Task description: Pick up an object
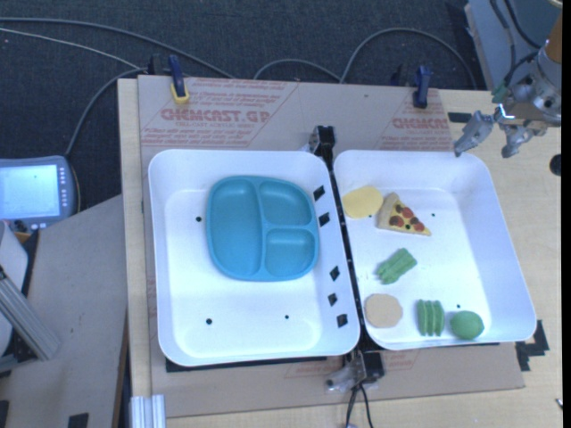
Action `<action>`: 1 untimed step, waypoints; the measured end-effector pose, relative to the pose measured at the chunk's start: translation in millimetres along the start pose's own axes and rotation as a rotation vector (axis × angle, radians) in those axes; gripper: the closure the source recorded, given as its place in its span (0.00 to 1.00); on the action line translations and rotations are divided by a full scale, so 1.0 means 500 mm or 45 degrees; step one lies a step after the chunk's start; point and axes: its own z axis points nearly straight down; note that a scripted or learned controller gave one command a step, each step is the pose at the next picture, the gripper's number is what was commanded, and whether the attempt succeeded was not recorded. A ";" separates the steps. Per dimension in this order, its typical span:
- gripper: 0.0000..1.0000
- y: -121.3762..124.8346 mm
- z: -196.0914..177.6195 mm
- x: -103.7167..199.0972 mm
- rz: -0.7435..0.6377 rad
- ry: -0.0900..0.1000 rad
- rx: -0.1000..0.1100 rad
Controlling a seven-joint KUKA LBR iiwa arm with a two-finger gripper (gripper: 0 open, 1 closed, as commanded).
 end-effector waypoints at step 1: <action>0.00 0.005 -0.017 0.001 -0.004 -0.004 -0.018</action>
